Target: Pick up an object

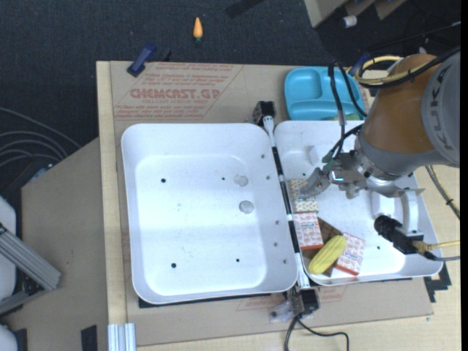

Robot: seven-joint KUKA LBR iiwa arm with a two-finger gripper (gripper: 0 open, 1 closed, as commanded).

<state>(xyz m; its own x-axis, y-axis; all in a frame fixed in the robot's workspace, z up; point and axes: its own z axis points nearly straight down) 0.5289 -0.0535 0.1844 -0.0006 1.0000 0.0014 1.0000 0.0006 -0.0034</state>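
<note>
From here my gripper [316,182] sits low in the right bin [380,263], tips over a patterned packet [300,190] (open or shut, I cannot tell). Nearer me lie a second packet [307,231], a yellow corn cob [327,254] and a red-white box [350,254].

Bench [183,86] bears two white bins [197,210] and a blue tray [311,93]

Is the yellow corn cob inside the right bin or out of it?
Inside. The corn cob lies tilted near the right bin's front edge, resting partly on a small box.
</note>
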